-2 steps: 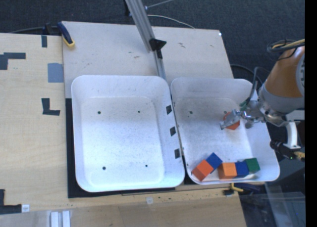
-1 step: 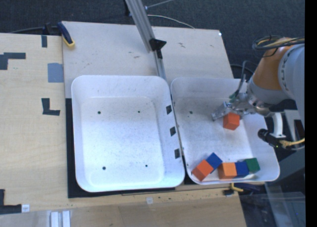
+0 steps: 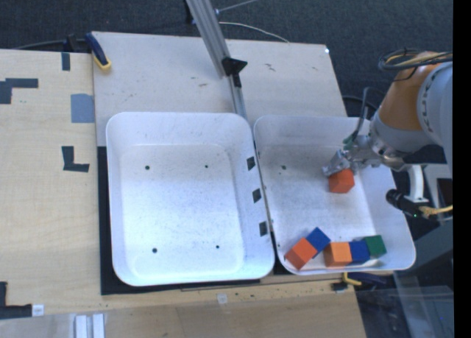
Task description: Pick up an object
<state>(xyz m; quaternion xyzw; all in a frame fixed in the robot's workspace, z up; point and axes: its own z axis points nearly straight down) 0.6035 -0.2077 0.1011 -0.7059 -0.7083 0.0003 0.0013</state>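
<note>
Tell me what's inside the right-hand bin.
The right bin holds an orange-red block at the pincer and five blocks in a row along its near edge. Anything beneath the pincer is hidden.

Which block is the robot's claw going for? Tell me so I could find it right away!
Look at the right white bin, the one the grey and orange arm reaches over. Up in its middle, right under the gripper, sits one orange-red block all alone. The other blocks huddle in a row along the bin's near edge, so this is the one away from the bunch.
</note>
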